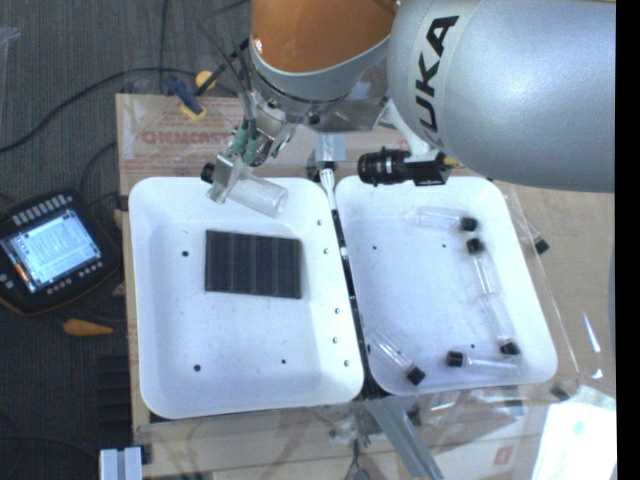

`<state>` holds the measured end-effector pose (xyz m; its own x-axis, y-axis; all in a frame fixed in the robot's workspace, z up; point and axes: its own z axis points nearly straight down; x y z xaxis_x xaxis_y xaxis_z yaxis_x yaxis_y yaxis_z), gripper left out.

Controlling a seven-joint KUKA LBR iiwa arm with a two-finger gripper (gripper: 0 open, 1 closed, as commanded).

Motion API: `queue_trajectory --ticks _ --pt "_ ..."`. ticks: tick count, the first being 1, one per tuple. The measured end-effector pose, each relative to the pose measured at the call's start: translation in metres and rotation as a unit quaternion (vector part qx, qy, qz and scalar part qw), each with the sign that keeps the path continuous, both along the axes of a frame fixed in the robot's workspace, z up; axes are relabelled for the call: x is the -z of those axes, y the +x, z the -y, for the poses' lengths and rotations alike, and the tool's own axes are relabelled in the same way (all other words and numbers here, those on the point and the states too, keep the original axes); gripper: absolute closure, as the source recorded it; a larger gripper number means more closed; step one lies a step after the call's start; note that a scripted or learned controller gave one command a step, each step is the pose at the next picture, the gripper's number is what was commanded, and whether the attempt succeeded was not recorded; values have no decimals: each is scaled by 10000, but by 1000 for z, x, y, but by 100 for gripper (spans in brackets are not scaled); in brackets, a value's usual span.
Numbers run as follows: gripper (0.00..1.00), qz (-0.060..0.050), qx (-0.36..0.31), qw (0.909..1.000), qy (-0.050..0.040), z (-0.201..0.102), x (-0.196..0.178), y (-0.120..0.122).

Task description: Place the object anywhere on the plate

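Note:
A dark ribbed rectangular plate [253,264] lies flat in the middle of the left bin [165,368]. My gripper [232,173] hangs over the back left part of that bin, above and behind the plate. It is shut on a clear tube [256,197] with a black cap, gripped near the capped end. The tube slants down to the right, its free end pointing toward the divide between the bins. It sits a short way beyond the plate's far edge.
The right bin [520,363] holds several more clear tubes with black caps, along its right side [483,268] and front edge [480,362]. A black cylinder [400,167] juts from the arm over the right bin's back rim. A teach pendant [50,251] lies left of the bench.

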<state>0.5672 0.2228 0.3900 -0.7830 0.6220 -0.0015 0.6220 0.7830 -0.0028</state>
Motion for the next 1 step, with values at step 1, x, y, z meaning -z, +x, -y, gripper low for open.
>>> queue_trajectory --ticks 1 --pt "100 -11 -1161 9932 8 14 65 -83"
